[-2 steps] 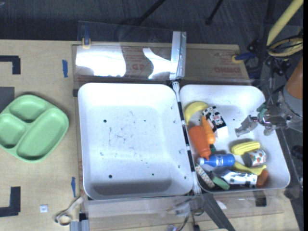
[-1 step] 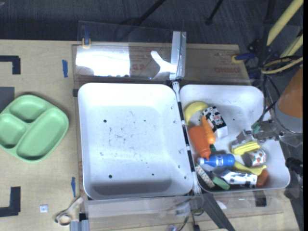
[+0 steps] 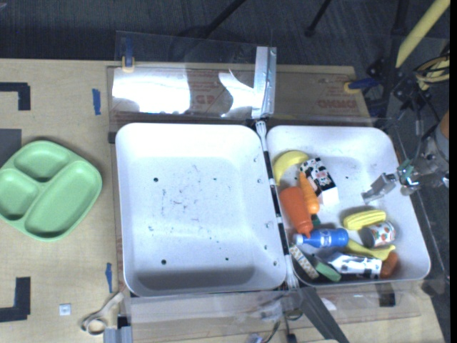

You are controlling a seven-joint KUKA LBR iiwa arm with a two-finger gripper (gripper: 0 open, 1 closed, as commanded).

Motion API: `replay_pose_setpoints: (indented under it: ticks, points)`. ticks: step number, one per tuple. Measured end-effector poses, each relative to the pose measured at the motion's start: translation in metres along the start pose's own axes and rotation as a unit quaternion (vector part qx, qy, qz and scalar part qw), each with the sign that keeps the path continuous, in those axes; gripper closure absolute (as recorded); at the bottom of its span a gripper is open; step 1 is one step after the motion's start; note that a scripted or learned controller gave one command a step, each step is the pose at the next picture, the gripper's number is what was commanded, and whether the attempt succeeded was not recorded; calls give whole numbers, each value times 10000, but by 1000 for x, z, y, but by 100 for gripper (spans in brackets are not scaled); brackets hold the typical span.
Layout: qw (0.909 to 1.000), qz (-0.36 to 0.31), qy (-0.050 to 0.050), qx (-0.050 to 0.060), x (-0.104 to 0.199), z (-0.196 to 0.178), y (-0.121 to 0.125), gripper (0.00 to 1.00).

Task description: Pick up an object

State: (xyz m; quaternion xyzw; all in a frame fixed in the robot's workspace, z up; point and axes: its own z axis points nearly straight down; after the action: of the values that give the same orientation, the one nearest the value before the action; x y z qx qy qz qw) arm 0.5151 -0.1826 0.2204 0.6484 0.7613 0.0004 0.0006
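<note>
The right white bin (image 3: 357, 140) holds a heap of small toys along its left and front sides. Among them are a yellow banana-shaped piece (image 3: 288, 162), a black-and-white patterned item (image 3: 315, 173), an orange bottle-like toy (image 3: 295, 205), a blue bottle (image 3: 325, 238), a yellow corn cob (image 3: 364, 218) and a speckled white ball (image 3: 383, 232). A white-and-green item (image 3: 351, 265) lies at the front. My gripper (image 3: 388, 184) shows as a small grey metal part near the bin's right rim, above the bin floor and apart from the toys.
The left white bin (image 3: 128, 191) sits beside the right one. A green divided plate (image 3: 47, 189) rests on the bench at far left. A clear plastic panel (image 3: 189, 84) stands behind the bins. Cables and stands crowd the right edge.
</note>
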Motion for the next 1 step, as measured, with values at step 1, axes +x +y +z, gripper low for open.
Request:
replay_pose_setpoints:
  ticks: [1]
  points:
    - [10000,8,-4,-10,-1,-9,1,100]
